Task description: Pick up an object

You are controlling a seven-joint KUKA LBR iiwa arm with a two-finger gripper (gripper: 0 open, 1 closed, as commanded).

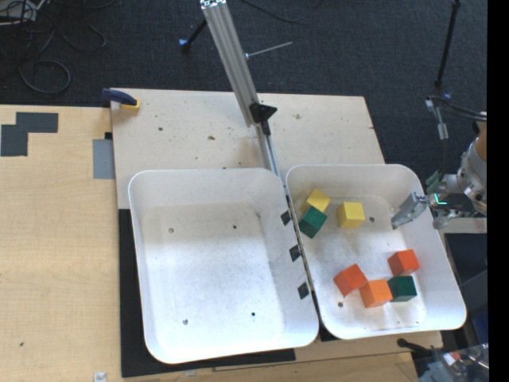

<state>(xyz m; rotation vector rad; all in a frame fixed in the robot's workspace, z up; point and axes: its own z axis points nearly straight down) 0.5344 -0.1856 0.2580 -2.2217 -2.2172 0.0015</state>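
Camera view, looking down at a slant on a pale bench (318,126) with two shallow white bins side by side; the left bin (207,261) has a bare speckled floor; the right bin (374,177) holds seven small blocks.

Near its upper left, against the shared wall, a yellow block (317,200) leans on a dark green block (312,223), the two touching; a second yellow block (351,214) stands just beside them, apart. Lower down, two orange blocks (350,279) and (375,293) touch corner to corner; a dark green block (402,288) presses against the second, with a red-orange block (403,262) just above it.

The gripper (410,209) reaches in over the right rim, above the bin floor, near the lone yellow block; whether its fingers are spread or closed cannot be told; nothing is visibly between them.

The blocks look like rigid, light, flat-faced cubes, likely easy to pinch across two opposite faces; the lone yellow block seems the best target, having open sides; the clustered ones would crowd the fingers.
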